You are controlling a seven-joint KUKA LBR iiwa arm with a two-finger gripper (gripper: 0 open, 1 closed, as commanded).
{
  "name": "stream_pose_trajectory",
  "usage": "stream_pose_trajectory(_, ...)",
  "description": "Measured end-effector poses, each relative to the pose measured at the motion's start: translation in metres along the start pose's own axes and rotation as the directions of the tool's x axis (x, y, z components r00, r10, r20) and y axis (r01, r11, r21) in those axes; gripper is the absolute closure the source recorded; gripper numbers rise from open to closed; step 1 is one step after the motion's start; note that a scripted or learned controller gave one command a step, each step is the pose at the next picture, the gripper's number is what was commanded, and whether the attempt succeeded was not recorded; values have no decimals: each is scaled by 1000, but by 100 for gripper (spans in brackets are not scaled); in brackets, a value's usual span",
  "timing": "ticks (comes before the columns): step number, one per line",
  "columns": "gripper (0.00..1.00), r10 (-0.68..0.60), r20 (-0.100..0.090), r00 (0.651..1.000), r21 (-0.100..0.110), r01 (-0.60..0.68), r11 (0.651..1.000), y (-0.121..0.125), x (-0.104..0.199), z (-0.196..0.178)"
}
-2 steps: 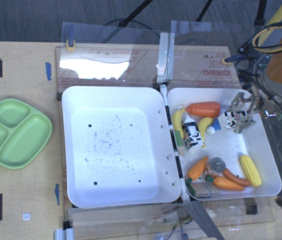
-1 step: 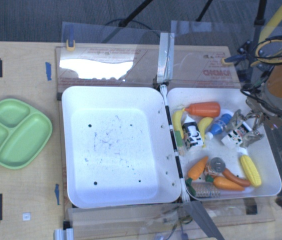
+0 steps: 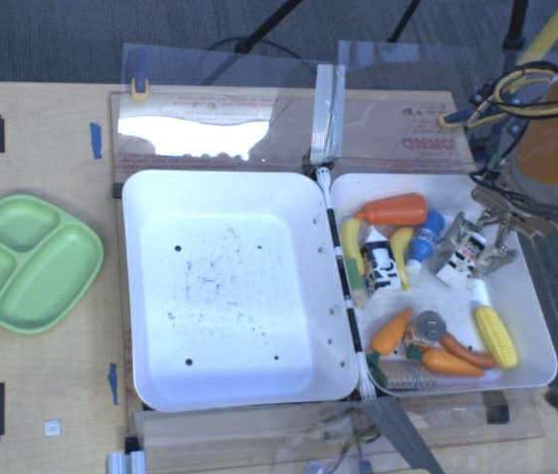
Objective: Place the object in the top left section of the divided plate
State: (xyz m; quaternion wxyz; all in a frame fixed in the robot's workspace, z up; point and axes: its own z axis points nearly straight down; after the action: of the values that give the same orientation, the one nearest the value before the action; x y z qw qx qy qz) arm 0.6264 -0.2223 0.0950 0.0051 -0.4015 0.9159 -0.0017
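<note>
Pincer (image 3: 476, 245) low in right bin (image 3: 540, 363), apparently over small white object (image 3: 453, 268); open or closed, cannot tell. Object's long axis unclear. Same bin: orange carrot (image 3: 394, 208) lying left-right, yellow corn (image 3: 496, 334) running diagonally, banana (image 3: 352, 245), blue-capped bottle (image 3: 424, 240). Left bin (image 3: 140, 205) white. Green divided plate (image 3: 30, 261) on desk (image 3: 41, 403), far left.

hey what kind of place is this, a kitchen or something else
Probably a robot lab bench, not a kitchen: two white bins on a plywood bench, toy food, tripod legs behind, and a green divided plate.
</note>
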Motion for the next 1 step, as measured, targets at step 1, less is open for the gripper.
stream_pose_trajectory(1, 100, -426, 1, 905, -3, 426, 905, -32, -30, -164)
